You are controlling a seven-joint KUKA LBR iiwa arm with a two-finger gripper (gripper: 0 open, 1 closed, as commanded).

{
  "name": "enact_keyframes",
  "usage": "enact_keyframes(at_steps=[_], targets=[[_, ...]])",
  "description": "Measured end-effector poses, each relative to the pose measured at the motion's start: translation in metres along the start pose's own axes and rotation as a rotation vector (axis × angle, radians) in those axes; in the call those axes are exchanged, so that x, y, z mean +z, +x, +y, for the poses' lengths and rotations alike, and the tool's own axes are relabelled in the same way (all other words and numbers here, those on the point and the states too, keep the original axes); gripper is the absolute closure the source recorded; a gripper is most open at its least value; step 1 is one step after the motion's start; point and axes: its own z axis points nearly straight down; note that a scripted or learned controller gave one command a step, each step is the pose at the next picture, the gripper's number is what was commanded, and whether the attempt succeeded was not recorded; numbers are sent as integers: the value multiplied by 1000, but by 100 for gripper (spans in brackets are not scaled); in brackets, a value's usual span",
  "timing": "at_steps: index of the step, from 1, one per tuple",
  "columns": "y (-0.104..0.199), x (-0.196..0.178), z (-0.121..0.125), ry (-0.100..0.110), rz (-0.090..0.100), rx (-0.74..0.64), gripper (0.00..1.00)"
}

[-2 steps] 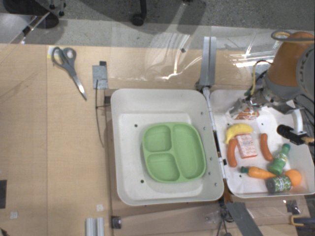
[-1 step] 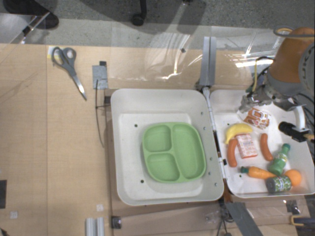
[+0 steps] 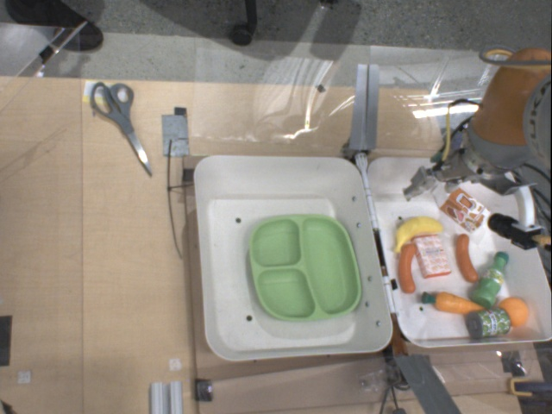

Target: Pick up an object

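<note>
At the upper left of the frame, a pair of scissors (image 3: 121, 123) lies on the wooden bench (image 3: 86, 274). A bit to the right sits a small grey block (image 3: 175, 132).

In the middle is the left bin (image 3: 216, 197). A green tray (image 3: 304, 267) with three parts lies flat inside it. Nothing sits on the tray.

Next comes the right bin (image 3: 388, 188), full of toy food. Going left to right, there is an orange sausage (image 3: 406, 268), a yellow banana (image 3: 417, 229) just above it, and a pink packet (image 3: 432, 256) beside them. Below lies a carrot (image 3: 453, 302). Then comes a second sausage (image 3: 467, 258), an orange and white box (image 3: 465, 209), a green bottle (image 3: 490, 284), a green can (image 3: 488, 323) and a small orange fruit (image 3: 516, 311).

The arm (image 3: 517, 102) comes in at the upper right. Its gripper (image 3: 435, 178) hangs over the top part of the right bin, near the box and above the banana. Nothing is between its fingers, but they are too small and blurry to say if they are wide or narrow.

The robot looks to be at the reaching step, with no toy picked yet. Next it likely needs to line up over one toy, maybe the box or the banana since they are closest, go down and close on it. The toys lie close together, so it could bump a neighbour.
</note>
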Motion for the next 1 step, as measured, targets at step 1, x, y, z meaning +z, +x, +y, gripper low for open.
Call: enact_keyframes(at_steps=[1], targets=[[-55,22,-29,19,14,156,0]])
